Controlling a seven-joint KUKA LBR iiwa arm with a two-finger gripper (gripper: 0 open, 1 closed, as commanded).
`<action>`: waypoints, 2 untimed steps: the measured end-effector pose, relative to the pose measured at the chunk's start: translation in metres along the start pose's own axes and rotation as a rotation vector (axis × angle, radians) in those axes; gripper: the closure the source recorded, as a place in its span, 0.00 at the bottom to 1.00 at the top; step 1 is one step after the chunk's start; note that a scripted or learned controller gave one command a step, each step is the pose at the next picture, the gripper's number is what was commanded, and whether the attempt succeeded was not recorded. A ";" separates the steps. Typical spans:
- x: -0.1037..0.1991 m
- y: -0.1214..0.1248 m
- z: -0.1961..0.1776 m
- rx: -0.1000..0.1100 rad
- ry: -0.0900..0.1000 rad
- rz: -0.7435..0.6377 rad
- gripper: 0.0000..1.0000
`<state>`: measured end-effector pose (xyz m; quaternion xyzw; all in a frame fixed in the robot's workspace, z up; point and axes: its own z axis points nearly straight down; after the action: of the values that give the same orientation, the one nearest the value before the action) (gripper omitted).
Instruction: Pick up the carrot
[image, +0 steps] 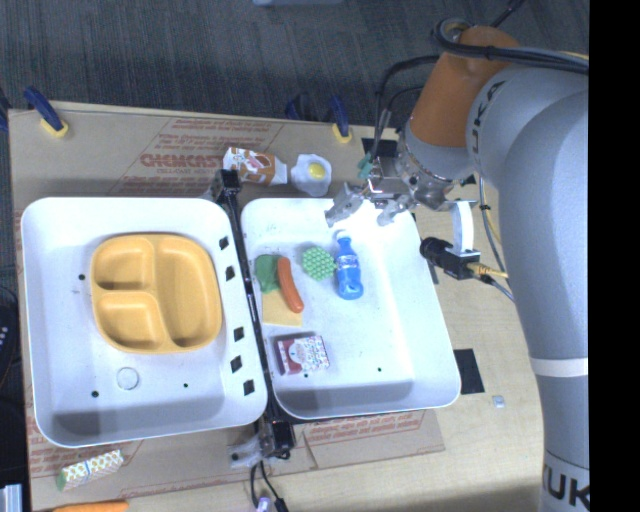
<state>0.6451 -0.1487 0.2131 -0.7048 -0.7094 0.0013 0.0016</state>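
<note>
The carrot (289, 285) is a small orange stick with a green leafy top (266, 272), lying in the left part of the right bin (420, 340). My gripper (365, 210) hovers over the bin's far edge, up and to the right of the carrot and well apart from it. Its fingers (341, 209) are spread open with nothing between them. A blue bottle (347, 270) lies just below the gripper.
Beside the carrot are a green ball (318, 262), a yellow slice (279, 309) and a red packet (301, 353). The left bin (50, 330) holds a yellow divided tray (155, 290). A small carton (250, 165) and a white-and-yellow item (312, 173) sit behind the bins.
</note>
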 end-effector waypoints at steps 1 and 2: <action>0.057 -0.006 0.105 0.001 0.001 0.154 0.00; 0.119 -0.040 0.022 0.000 0.000 0.458 0.00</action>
<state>0.6046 -0.0303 0.1916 -0.8475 -0.5308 0.0016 0.0015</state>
